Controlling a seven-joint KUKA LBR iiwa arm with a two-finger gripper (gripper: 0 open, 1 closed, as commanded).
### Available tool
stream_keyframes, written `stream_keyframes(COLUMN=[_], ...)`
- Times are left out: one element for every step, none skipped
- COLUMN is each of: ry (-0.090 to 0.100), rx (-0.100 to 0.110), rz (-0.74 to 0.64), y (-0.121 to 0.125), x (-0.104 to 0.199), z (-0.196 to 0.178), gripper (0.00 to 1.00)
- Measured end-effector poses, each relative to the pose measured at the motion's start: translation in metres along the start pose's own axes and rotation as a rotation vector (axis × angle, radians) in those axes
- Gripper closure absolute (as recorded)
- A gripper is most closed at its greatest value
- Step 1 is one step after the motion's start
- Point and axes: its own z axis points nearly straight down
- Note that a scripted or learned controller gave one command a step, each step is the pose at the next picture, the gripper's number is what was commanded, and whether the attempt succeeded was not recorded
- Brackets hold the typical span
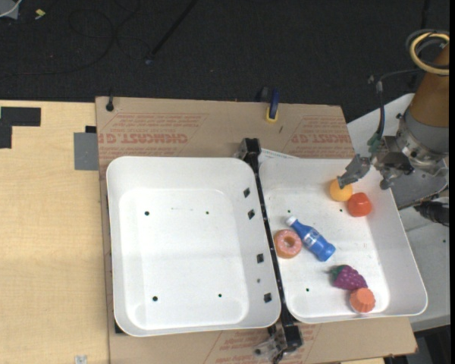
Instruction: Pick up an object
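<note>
I have the gripper [373, 174] hanging over the upper right part of the right bin [409, 279], at about one o'clock from that bin's middle, with its two fingers spread apart and nothing between them. The left fingertip sits just above the yellow ball [340, 190], and the red ball [359, 204] lies touching or just beside it toward four o'clock, under the gap of the jaws. Those two are my nearest candidates; I judge the red one the better pick, since it already lies closer to the line between the fingers. To do this well I would shift a little toward seven o'clock so the red ball is centred, then come straight down, because a finger landing on top of either ball would only roll it away. The pair sitting so close is the snag: one finger has to go into the narrow space between them. Further off, toward seven o'clock, lie the blue bottle [312, 238] with the pink ring [288, 244] against it, and down at five o'clock the purple grapes [348, 277] and an orange toy [362, 300]. The left bin [125, 203] holds nothing I want
</note>
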Motion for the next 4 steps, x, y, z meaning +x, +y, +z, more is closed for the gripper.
stream_keyframes(ry=[0.003,0.0,0.002,0.001], rx=[0.008,-0.001,0.008,0.003], rz=[0.001,-0.001,-0.001,0.0], y=[-0.041,0.024,0.021,0.024], x=[-0.001,0.036,0.035,0.045], z=[0.152,0.144,0.136,0.145], gripper=[0.0,0.0,1.0,1.0])
